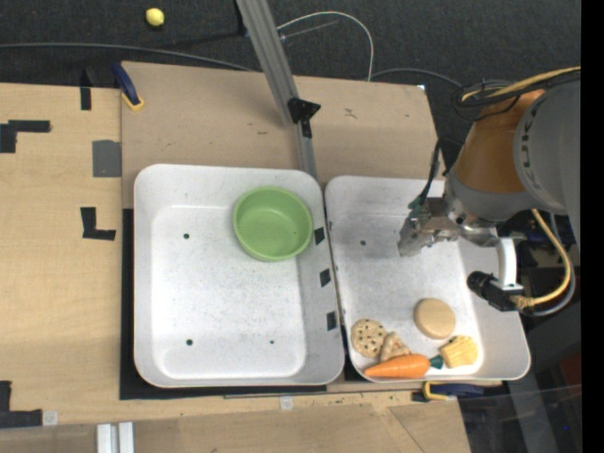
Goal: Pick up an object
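My gripper hangs over the middle of the right bin, its fingers pointing down at bare bin floor with nothing between them. In that bin's near part lie a tan round bun, a speckled cookie, an orange carrot and a yellow corn piece. These lie well below and to the right of the gripper. A green bowl sits at the far right of the left bin.
A grey pole slants down from the top to the ridge between the bins. A small yellow ball lies on the dark floor at the far left. Cables loop behind the arm's orange band.
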`<state>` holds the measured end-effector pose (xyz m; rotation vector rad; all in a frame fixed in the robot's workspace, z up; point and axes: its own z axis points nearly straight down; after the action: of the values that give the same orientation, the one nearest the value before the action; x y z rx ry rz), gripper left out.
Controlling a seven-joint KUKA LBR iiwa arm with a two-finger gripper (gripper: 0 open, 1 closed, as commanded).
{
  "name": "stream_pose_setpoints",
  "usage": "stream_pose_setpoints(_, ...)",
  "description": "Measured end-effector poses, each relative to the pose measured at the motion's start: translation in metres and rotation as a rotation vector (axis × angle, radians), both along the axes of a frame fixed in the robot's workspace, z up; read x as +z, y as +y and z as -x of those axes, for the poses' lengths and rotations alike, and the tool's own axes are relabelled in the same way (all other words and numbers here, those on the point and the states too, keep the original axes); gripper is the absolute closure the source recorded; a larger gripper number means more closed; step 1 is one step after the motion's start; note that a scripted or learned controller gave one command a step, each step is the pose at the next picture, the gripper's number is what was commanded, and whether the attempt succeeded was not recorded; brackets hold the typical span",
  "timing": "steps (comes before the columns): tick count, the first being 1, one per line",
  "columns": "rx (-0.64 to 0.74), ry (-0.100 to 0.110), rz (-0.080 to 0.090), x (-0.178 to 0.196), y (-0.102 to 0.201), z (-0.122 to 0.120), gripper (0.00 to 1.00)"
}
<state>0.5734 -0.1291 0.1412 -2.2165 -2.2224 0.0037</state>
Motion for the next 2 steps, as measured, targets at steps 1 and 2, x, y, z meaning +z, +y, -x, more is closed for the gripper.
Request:
stream_pose_setpoints(1, -0.002, -0.008, 0.002, 0.059, -0.002, 0.007, 1.00)
stream_pose_setpoints(2, -0.002, -0.010, 0.002, 0.120, -0.009, 0.003, 1.00)
